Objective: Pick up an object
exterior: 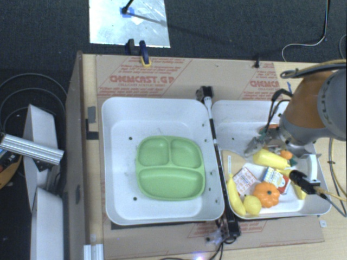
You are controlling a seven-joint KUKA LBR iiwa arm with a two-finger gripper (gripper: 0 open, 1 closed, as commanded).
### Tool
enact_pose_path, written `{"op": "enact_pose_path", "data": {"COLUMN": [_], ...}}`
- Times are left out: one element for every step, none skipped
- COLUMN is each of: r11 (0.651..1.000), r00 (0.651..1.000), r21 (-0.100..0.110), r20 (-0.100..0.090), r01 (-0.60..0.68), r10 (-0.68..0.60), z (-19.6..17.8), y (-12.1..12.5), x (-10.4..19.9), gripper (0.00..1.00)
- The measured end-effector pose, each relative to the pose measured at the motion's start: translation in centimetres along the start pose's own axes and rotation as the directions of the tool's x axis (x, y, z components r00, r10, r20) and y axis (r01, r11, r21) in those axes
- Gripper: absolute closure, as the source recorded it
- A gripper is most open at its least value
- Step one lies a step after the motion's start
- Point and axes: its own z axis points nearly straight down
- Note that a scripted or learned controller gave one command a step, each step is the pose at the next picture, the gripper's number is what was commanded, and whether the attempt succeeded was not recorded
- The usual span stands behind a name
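The right bin (pixel 238 121) holds a heap of toy food in its near half. In it are an orange round fruit (pixel 267 194), a lemon (pixel 252 205), a curved banana (pixel 232 190), a white and red packet (pixel 245 180) and a long yellow piece (pixel 271 158). My gripper (pixel 257 143) hangs low over the middle of this bin. It is just left of and above the long yellow piece. Nothing shows between its metal fingers. The grey arm with its orange band (pixel 303 99) comes in from the right.
A green divided plate (pixel 171 167) lies in the left bin (pixel 116 145). A black rail (pixel 212 131) separates the two bins. The far half of the right bin is bare white floor. Cardboard (pixel 162 75) lines the bench behind the bins.
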Motion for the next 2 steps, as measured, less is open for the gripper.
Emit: {"op": "enact_pose_path", "data": {"r11": [1.000, 1.000], "r00": [1.000, 1.000], "r21": [-0.003, -0.003], "r20": [0.000, 0.000], "r01": [0.001, 0.001], "r10": [-0.001, -0.001], "z": [-1.11, -1.09], "y": [0.15, 0.15], "x": [0.05, 0.06], "gripper": [1.00, 0.00]}}
